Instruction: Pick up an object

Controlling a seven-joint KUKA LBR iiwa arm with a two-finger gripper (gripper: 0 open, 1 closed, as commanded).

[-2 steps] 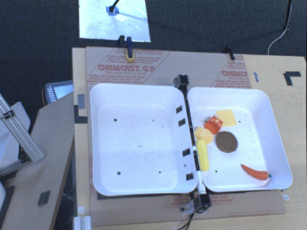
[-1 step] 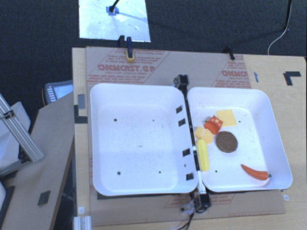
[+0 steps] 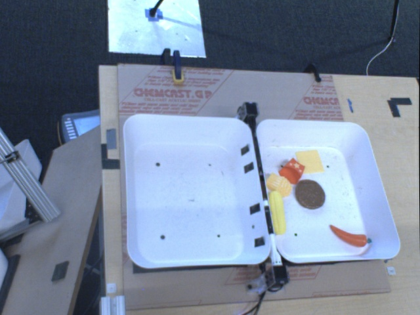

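Two white bins sat on a cardboard-covered bench (image 3: 216, 87) over dark carpet (image 3: 52, 31). The right bin (image 3: 377, 176) held a brown disc (image 3: 310, 194), yellow square (image 3: 309, 161), corn cob (image 3: 277, 212) and red chili pepper (image 3: 348, 235).

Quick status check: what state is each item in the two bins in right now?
Right bin: holds all the items.
Yellow square: lying flat.
Red piece: resting against the orange piece.
Brown disc: lying flat.
Yellow corn: lying along the divider wall.
Red chili: lying near the front corner.
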